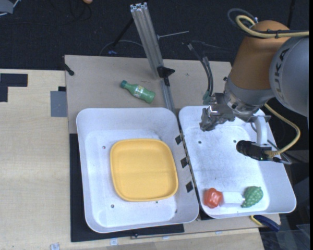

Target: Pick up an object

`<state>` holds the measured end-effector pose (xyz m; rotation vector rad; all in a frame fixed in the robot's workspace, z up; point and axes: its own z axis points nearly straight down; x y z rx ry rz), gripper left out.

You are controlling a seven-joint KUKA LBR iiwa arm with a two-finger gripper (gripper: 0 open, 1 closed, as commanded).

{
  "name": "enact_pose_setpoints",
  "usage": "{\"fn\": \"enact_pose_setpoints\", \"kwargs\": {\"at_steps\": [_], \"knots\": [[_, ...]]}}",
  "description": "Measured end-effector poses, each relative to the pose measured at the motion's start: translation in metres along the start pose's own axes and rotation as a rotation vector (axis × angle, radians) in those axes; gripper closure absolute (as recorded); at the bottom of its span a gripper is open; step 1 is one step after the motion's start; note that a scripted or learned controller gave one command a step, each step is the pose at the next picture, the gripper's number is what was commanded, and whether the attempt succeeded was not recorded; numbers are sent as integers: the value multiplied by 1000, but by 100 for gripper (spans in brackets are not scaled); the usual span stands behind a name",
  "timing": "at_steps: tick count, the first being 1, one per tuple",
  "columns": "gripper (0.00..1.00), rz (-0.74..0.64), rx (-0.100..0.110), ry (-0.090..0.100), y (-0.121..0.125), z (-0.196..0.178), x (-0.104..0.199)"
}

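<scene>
Nearest to the camera, a small red tomato-like toy (213,197) and a green broccoli-like toy (252,196) are lying along the front of the right white bin (219,155). Both are probably light, stiff and smooth, so gripping across the middle seems best. A yellow square plastic plate (144,169) is sitting in the left white bin (91,139). Farther back, the dark two-finger gripper (211,120) is hovering over the right bin's rear; whether it is spread or closed, one cannot tell. Beyond, a green bottle (137,91) is lying on the bench (94,82).
</scene>
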<state>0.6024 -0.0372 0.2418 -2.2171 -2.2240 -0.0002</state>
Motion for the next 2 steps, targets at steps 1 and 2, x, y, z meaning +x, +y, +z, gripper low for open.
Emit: {"fn": "enact_pose_setpoints", "kwargs": {"at_steps": [1, 2], "knots": [[100, -1, 1, 0, 2, 7, 54], [100, 0, -1, 0, -6, -2, 106]]}}
